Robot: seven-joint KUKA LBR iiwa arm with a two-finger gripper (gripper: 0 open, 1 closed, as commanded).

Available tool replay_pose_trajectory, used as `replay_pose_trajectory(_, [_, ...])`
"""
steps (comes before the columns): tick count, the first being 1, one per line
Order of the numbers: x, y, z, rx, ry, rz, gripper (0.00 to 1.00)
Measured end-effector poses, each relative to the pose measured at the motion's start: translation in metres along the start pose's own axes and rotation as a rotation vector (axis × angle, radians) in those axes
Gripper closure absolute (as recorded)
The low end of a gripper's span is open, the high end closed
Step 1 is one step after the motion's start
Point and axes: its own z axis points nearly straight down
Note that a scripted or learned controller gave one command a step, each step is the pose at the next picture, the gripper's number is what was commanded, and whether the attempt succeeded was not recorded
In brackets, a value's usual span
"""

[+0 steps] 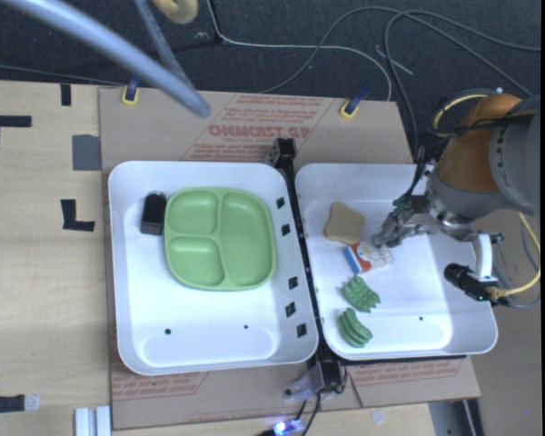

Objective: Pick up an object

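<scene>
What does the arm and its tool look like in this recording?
The arm has a rounded grey body with an orange band above the wrist. Yellowish and dark cables loop around it. A black fitting sticks out below. The tool is small, dark and metallic.

In the right bin (454,334), the gripper (388,232) sits low beside a small red, white and blue packet (367,259), near a tan sponge (343,222) and two green ridged pieces (357,309), while the left bin (127,271) holds a green divided plate (220,238) and a black block (153,213).
</scene>
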Motion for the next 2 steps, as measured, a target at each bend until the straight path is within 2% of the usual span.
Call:
replay_pose_trajectory(1, [-0.003,-0.002,-0.044,0.011,-0.003,0.002,1.00])
replay_pose_trajectory(2, [-0.007,-0.005,-0.105,0.010,-0.004,0.002,1.00])
